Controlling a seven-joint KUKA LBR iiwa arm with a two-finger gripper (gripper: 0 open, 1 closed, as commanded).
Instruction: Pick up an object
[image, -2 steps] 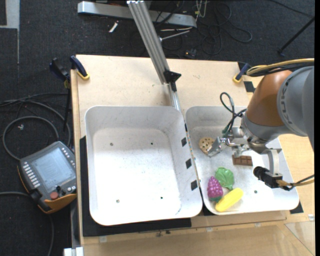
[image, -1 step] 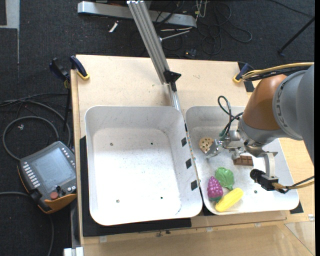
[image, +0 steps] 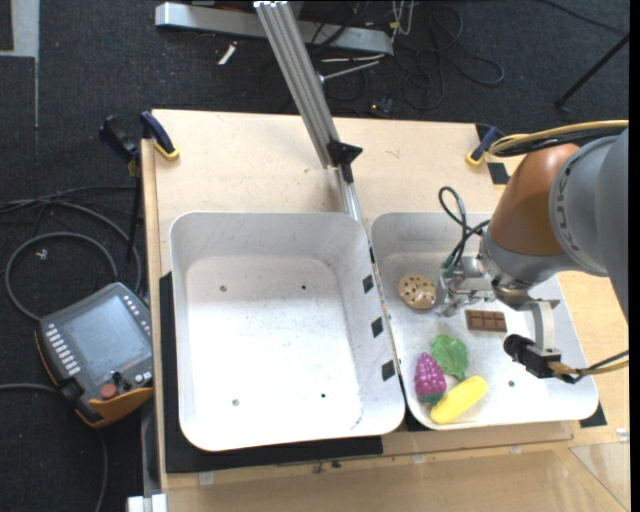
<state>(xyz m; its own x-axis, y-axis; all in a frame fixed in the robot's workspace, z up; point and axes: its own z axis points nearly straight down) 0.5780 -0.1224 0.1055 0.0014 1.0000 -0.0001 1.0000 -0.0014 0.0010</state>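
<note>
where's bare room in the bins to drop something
The left bin floor is bare from wall to wall. The right bin is crowded: cookie, chocolate, lettuce, grapes and corn cluster under the gripper; its far-left corner is bare.

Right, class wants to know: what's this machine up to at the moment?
A grey robot arm reaches in over the right bin, its gripper low between a cookie and a chocolate bar. Nothing shows between its fingers. Purple grapes, a green leaf and a yellow corn cob lie nearer the front. The left bin sits beside it.
</note>
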